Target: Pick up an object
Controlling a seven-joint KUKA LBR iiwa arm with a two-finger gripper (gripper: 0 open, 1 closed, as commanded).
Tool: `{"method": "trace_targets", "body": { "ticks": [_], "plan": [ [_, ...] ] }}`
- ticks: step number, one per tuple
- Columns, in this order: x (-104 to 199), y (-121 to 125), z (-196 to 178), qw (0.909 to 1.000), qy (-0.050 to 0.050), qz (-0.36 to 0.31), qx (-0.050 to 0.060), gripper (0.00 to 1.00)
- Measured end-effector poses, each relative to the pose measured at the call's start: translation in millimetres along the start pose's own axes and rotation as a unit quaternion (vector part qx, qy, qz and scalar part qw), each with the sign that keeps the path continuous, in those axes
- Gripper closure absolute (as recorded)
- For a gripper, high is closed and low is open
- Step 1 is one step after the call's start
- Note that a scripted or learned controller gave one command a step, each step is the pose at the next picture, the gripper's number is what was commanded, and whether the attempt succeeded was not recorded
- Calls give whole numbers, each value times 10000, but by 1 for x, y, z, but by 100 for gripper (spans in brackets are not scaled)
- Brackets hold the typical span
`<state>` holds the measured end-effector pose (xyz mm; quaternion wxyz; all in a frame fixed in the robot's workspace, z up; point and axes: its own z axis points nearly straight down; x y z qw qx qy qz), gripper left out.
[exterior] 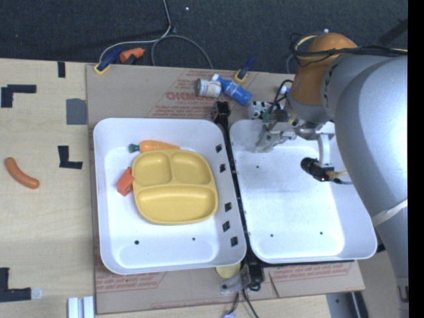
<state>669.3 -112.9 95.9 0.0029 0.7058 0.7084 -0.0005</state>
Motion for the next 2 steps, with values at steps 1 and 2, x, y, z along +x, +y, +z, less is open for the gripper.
{"method": "trace_targets", "body": {
  "ticks": [1, 2],
  "plan": [
    [70, -67, -92, 10000, 36, 0, 32, 100],
    [127, -94, -89, 10000, 26, -1, 34, 100]
  ]
}}
